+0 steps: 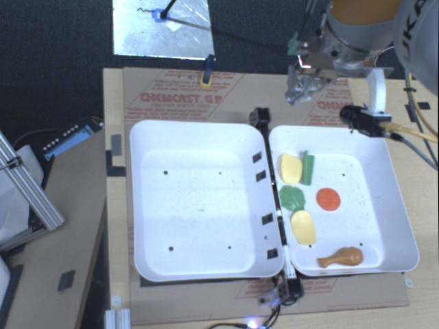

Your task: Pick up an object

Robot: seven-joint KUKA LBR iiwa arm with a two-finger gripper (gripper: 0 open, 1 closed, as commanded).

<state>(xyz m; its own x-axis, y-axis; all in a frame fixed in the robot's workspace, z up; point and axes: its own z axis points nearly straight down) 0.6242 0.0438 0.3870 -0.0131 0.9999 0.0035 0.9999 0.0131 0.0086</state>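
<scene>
The right bin (394,204) holds several small items. A pale yellow piece (291,168) lies next to a dark green strip (308,168) near the bin's back left. Below them sit a green leafy piece (292,197) and another yellow piece (302,227). A red disc (328,199) rests in the middle, and a brown drumstick shape (341,257) lies near the front edge. My gripper (301,92) hangs high above the back rim of the right bin, over the cardboard, with nothing visible between its fingers.
The left bin (199,197) lies beside the right one, joined by a black clip strip (264,177). A shiny metal sheet (163,18) sits at the back left. A yellow clamp (206,79) stands on the cardboard behind the left bin.
</scene>
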